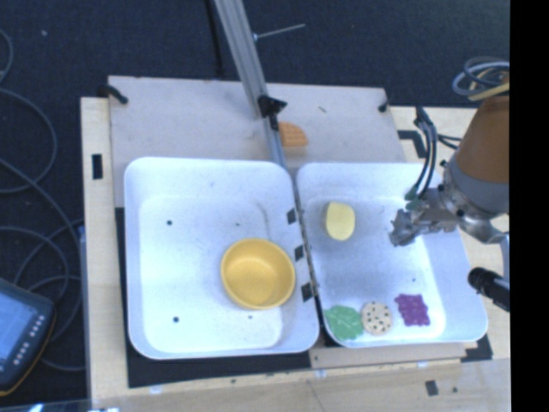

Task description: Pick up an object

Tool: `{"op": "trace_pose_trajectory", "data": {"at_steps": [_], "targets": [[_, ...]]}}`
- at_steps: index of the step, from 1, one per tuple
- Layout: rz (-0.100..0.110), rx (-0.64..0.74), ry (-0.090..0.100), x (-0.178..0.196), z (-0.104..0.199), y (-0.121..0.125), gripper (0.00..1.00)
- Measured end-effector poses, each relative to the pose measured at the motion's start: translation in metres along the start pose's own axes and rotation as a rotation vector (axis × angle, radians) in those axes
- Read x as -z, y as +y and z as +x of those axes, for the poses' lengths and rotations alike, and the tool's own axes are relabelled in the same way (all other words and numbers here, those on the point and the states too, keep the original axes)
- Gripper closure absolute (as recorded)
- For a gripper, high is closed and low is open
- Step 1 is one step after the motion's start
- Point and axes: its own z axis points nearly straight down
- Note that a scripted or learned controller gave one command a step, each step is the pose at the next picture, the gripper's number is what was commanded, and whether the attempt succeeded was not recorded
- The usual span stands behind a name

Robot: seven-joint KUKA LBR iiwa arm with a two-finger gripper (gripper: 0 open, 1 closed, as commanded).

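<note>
The gripper hangs at the right of the frame over the right bin, and whether it is released or clenched cannot be told from this slanted overhead view; nothing shows held in it. The arm, grey with an orange band, reaches in from the right edge above it. This looks like the approach step: the tool is over the bin but not yet down on anything. The nearest candidate is a pale yellow rounded object, lying just left of the gripper in the upper part of the right bin, apart from it. The next move would call for a shift leftward and a descent onto that piece, centred so it does not roll aside. Along the lower edge of the same bin lie a green piece, a speckled cookie-like disc and a purple piece, side by side and near the rim, which would crowd a grasp. The left bin holds a yellow bowl, upright, toward its right side. Both bins sit on a pale bench. An orange object rests on the board behind them, beside a slanted metal rail. Dark floor with cables surrounds the bench, and a screen sits at lower left.
</note>
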Motion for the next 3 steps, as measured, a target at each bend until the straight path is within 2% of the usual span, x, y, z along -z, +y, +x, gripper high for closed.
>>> {"op": "trace_pose_trajectory", "data": {"at_steps": [2, 3], "targets": [[0.005, 0.003, 0.003, 0.011, 0.093, 0.045, 1.00], [0.006, 0.001, 0.001, -0.005, 0.134, 0.072, 1.00]]}}
